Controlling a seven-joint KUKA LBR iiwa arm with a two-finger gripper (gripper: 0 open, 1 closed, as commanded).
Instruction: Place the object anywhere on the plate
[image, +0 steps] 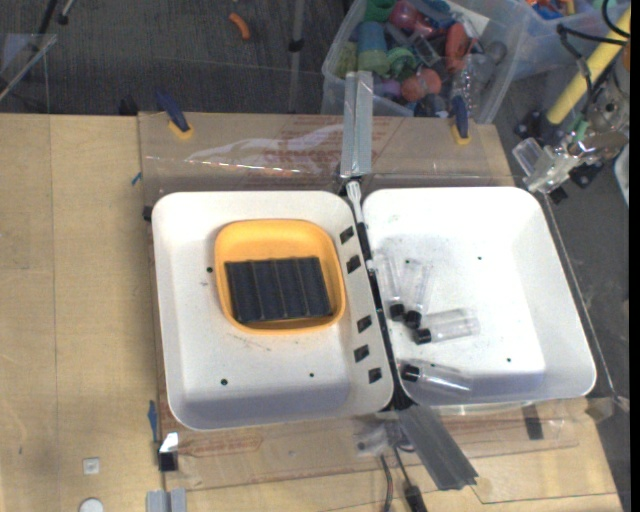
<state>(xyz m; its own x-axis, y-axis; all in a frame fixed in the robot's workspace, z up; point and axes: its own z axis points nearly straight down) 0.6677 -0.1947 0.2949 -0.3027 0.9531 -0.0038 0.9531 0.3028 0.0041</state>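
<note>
Clear vials (425, 310) hug right bin's (520, 215) left edge; orange plate (280, 236) apart.

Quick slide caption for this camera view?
Dark ridged block resting on orange plate in left bin; clear vials scattered in right bin.

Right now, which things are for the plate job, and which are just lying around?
For the job:
yellow plate
dark ridged block lying on it

Just lying about:
clear vials with black caps in the right bin
box of toys behind
</note>
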